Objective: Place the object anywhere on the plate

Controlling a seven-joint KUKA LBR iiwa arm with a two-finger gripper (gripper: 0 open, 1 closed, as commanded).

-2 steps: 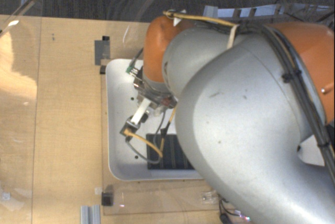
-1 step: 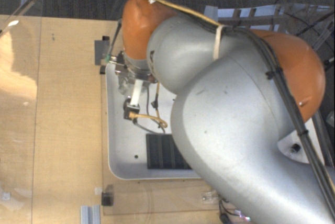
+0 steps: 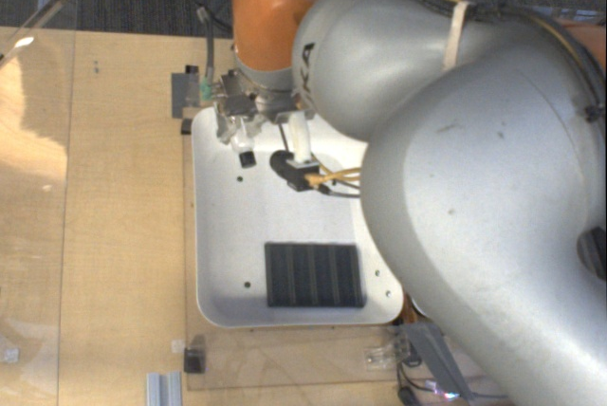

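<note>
The gripper [image 3: 237, 137] hangs over the far left corner of the white bin [image 3: 218, 233], close to the floor. Whether it is open or closed, or has hold of anything, cannot be told from this angle. Just beneath it is a small black piece [image 3: 246, 158], possibly loose on the bin floor. A black ribbed slab [image 3: 314, 275] lies flat by the bin's near edge, well apart from the gripper. The grey arm [image 3: 493, 205] covers the bin's right side.
</note>
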